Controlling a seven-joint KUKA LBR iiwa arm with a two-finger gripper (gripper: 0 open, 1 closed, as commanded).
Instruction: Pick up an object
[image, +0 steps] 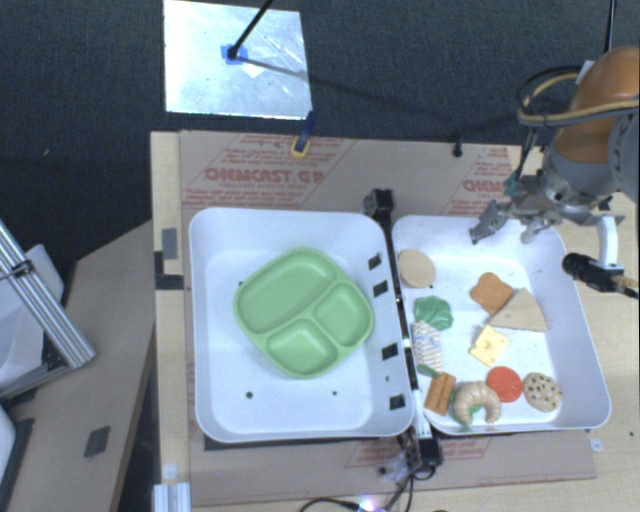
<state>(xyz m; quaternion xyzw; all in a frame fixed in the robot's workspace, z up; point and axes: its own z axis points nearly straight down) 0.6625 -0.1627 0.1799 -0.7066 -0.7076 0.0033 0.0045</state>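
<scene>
Desk (250, 160) of pale wood with a printed cardboard sheet across it; we see two shallow white bins side by side on it. Left white plastic bin (215, 400) carries a light green three-compartment plastic tray (303, 311), sitting near its middle and turned at a slant. Right white plastic bin (575, 340) carries the small toy foods. Grey arm with orange band (600, 100) enters from the right and ends above that bin's far edge.

Pincer (508, 228) hangs over the far rim of the right bin, its two fingers spread apart; we see nothing between them.

Candidates for picking, all in the right bin: pale tan wedge (520, 313) near the right wall, touching a brown toast-like slice (491, 292) on its left. Round beige disc (416, 268) lies near the far left corner. Green leafy piece (434, 311) lies below it, with a white mesh-patterned piece (427, 346) just beside. Yellow holed cheese square (489, 346) sits mid-bin. Along the near edge: orange-brown block (439, 392), tan curved croissant (476, 401), red round slice (504, 383), speckled cookie (541, 391).
</scene>
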